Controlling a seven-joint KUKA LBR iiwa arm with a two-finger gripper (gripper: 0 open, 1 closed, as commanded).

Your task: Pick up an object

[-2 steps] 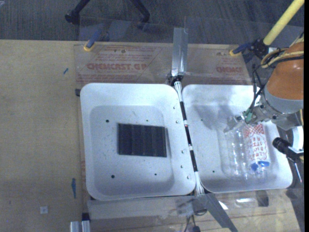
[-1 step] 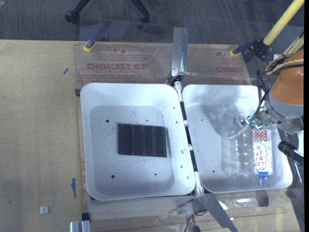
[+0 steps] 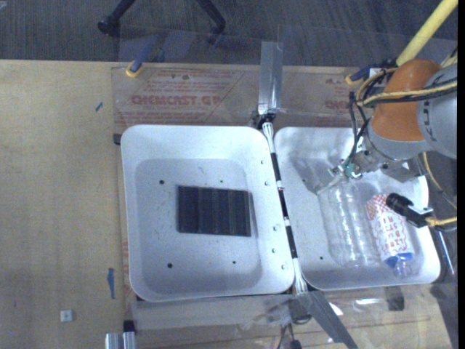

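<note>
Camera view: arm (image 3: 410,111) reaches in from the right and hangs over the far part of the right bin (image 3: 299,158). Gripper (image 3: 347,170) sits low, at or just above the neck end of a clear plastic bottle (image 3: 347,227); contact cannot be judged. Whether the gripper is spread or pressed together: cannot tell, since the wrist covers it and glare off the bottle blurs the tip. Nothing is visibly held.

Candidates, right bin: the clear bottle lies lengthwise, neck toward the far wall. Just beside it on the right, touching or nearly so, lies a red-and-white printed bottle (image 3: 389,230), blue cap toward the near wall.

Left bin (image 3: 142,195): one dark ribbed panel (image 3: 214,211) lies flat near the centre, well apart from the arm.

Risks, as judged:
- The clear bottle looks round, smooth and thin-walled; a pinch off its axis would likely roll it or squirt it sideways, into the printed bottle or the bin wall
- A hard squeeze may buckle the wall, and the hold would slacken on the lift
- A grasp at the neck end leaves the body hanging, so it may swing and slip out
- The bottles lie side by side; a descent between them may shove both and grip neither
- Going too deep strikes the bin floor
- The transparent surface gives poor edges to aim at, so the approach may be off
</note>
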